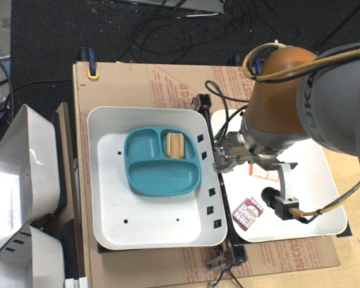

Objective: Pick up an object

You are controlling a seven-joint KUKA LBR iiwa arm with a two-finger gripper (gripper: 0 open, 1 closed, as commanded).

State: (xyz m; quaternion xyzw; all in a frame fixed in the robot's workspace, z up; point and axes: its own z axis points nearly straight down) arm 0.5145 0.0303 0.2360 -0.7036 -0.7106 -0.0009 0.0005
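On the left, the left bin (108, 179) holds a teal tray (162, 162) with three compartments, lying a little toward the bin's far side. A tan wooden block (175, 144) sits in the tray's far right compartment; the other two compartments show bare teal. Black clips run down the bin's right wall, where it meets the right bin (330, 212). Over that seam and the right bin's far left part hangs the arm (324, 101), its orange band above the grey wrist. The gripper (228, 155) lies under the wrist near the seam, and I cannot tell its state. Near the right bin's near left corner lies a small purple and white packet (248, 213), just left of a black fitting on the arm. A red and white card (261, 174) lies farther back, partly hidden by the arm
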